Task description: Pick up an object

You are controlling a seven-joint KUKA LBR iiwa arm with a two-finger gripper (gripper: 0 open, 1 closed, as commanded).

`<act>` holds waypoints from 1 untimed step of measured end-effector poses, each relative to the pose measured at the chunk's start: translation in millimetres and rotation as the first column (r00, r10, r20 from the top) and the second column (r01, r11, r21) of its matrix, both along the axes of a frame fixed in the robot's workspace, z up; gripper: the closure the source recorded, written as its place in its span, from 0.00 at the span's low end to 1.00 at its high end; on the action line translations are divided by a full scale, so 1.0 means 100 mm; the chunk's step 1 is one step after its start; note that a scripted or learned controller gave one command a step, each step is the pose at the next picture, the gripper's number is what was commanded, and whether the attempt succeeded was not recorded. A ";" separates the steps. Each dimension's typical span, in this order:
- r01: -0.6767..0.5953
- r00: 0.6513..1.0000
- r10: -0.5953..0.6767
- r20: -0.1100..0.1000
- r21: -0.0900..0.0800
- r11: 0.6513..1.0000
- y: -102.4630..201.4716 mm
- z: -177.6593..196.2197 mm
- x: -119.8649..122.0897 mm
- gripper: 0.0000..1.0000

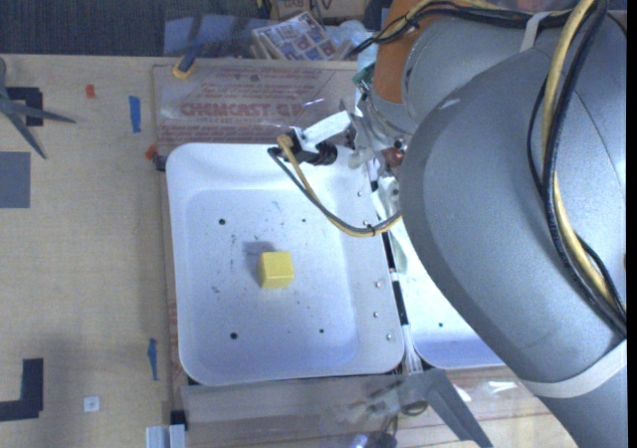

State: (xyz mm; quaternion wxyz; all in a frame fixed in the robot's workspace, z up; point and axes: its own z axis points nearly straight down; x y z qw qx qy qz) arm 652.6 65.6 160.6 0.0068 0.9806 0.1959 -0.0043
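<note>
A small yellow block [277, 269] lies near the middle of the left white bin [199, 187]. The big grey arm [518, 197] with its orange band [423, 8] reaches in from the right and covers most of the right bin [448, 341]. My gripper [373, 162] hangs by the back right corner of the left bin, above the ridge between the two bins, largely hidden under the wrist and its cables. It is well apart from the yellow block, up and to the right of it.
A yellow-and-black cable [318, 202] loops from the wrist over the left bin's right side. A taped plastic sheet with red print [249, 103] lies behind the bins. Blue tape marks [134, 114] and black shapes [25, 108] sit on the wooden bench to the left.
</note>
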 end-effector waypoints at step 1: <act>0.044 0.999 -0.044 0.014 -0.013 0.999 0.02 -0.10 0.00 0.00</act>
